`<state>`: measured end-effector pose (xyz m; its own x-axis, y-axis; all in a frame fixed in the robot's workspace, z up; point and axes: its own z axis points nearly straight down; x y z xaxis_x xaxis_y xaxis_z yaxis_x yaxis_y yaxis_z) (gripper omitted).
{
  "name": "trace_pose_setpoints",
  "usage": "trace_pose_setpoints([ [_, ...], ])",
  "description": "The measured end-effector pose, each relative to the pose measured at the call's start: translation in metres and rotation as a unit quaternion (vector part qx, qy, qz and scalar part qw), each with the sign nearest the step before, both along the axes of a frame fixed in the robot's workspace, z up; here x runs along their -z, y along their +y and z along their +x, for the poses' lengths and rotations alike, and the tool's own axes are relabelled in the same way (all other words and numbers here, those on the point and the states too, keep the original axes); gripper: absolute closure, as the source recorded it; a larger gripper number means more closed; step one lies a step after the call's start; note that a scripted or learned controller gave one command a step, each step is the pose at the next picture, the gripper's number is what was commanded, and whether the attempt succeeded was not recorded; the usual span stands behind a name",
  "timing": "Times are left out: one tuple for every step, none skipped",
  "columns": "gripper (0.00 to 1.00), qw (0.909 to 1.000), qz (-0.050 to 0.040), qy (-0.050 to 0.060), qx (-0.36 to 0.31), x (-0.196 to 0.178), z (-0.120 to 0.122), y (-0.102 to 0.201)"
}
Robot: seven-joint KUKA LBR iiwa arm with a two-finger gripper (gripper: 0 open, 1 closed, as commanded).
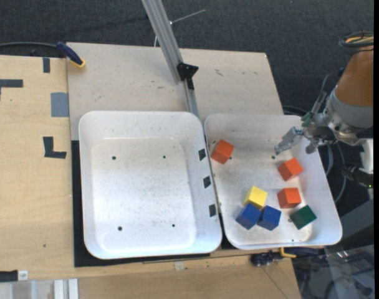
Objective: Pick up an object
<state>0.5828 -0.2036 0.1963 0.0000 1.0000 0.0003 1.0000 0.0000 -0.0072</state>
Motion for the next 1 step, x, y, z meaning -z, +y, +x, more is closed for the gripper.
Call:
trace_pose_setpoints([
  [0.0,1.0,0.0003,0.0,0.0,0.0635,-0.0042,-0.0041],
])
